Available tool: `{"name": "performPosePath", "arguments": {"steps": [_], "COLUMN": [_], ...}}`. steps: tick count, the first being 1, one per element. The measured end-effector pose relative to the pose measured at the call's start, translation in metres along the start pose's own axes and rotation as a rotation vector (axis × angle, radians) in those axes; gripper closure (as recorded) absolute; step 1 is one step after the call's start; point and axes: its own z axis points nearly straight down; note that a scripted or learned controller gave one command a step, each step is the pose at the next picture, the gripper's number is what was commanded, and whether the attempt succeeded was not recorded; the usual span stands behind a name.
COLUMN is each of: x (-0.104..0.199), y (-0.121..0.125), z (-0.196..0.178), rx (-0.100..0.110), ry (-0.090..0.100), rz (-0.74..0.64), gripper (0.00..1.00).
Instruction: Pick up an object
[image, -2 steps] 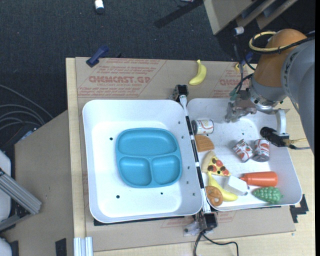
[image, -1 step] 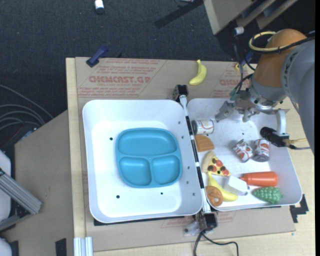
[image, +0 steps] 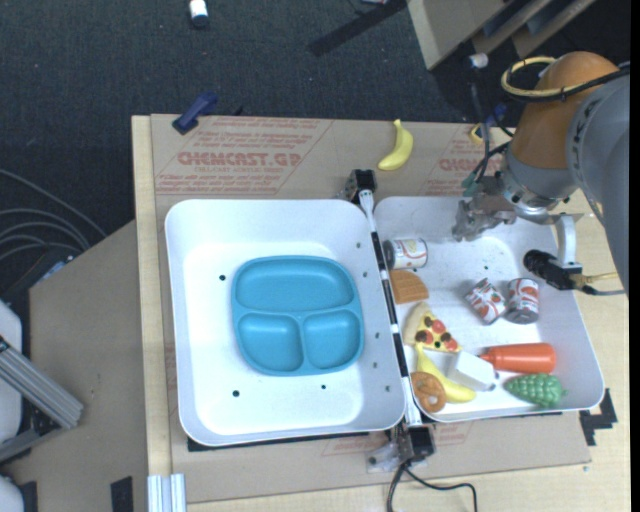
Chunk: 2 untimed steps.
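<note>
Cans (image: 503, 299), two of them lying side by side on the right bin's (image: 585, 345) floor, look like the nearest candidates for a pick. They sit down-frame of the gripper (image: 478, 217) and a little to its right, apart from it, with bare bin floor between. One can tilts on a diagonal; the other stands nearer upright in the frame, so their long axes do not match.

Another can (image: 407, 254) lies just down-frame and to the left of the gripper, against the bin's left wall, its long axis running roughly left to right. It is about as close as the pair.

Farther down-frame lie a toast slice (image: 408, 288), a pizza slice (image: 433, 331), a carrot (image: 517, 357) with its long axis left to right, grapes (image: 533, 389) and a banana (image: 447, 386), all well apart from the gripper.

Whether the gripper is parted or closed I cannot tell; it is small and dark against the bin. Nothing is seen held in it.

My judgement: a short descent toward either can comes next, and the wrist would need turning to cross the chosen can's long axis.
</note>
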Motion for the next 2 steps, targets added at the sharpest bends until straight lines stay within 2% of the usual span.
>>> {"name": "performPosePath", "arguments": {"steps": [1, 2], "x": [0.0085, 0.0086], "y": [-0.0417, -0.0421], "z": [-0.1263, -0.1255], "rx": [0.005, 0.007], "ry": [0.002, 0.002], "rz": [0.003, 0.003], "gripper": [1.00, 0.00]}}
